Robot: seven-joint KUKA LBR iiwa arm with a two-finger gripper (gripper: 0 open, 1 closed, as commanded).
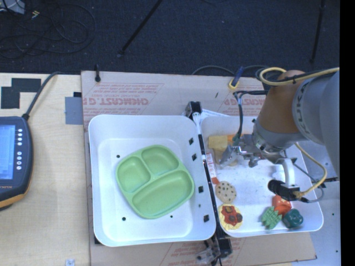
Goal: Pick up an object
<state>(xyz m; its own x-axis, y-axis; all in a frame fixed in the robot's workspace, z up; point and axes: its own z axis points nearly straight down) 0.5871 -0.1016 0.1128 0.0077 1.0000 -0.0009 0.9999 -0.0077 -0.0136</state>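
My gripper (237, 155) hangs low over the back left part of the right bin (310, 226). It is just right of a yellow block (217, 143) that lies near the bin's back left corner. Whether they touch is unclear, and I see nothing held. A round speckled cookie (226, 191) lies in front of the gripper. A yellow and red pizza-like toy (231, 216) sits at the front left. At the front right lie a green leafy toy (270, 218), a red-orange toy (282, 204) and a dark green toy (293, 219).
The left bin (105, 148) holds a green divided plate (155, 180). A tall divider wall (203, 165) separates the bins. A handheld control pendant (11, 159) lies on the bench at the far left. The arm's grey body (310, 110) covers the right bin's back right.
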